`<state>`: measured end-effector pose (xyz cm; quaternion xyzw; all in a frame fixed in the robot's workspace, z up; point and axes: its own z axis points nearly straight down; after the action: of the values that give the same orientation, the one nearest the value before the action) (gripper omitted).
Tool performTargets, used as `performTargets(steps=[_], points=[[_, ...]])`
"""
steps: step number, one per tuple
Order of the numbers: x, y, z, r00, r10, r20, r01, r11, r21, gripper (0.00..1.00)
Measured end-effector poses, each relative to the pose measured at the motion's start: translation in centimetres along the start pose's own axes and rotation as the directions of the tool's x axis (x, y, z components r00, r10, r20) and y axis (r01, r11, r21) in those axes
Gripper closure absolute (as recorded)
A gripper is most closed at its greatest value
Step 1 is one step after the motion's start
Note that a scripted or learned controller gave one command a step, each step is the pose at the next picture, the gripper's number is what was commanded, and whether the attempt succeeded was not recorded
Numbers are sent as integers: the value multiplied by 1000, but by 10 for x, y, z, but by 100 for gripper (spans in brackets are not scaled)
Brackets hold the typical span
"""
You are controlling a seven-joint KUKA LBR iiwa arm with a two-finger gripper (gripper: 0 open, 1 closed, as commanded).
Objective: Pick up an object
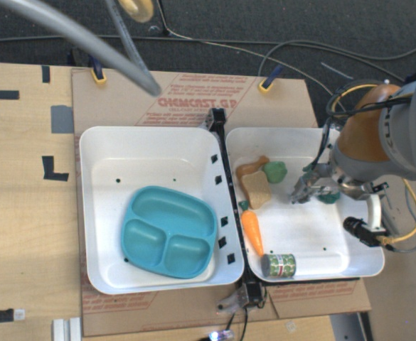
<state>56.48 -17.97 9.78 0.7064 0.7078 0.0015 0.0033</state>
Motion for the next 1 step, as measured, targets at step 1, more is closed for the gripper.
performTargets(steps=[1], points=[[-1, 1, -62, 1000, 0, -2, 0, 1000, 4, 100]])
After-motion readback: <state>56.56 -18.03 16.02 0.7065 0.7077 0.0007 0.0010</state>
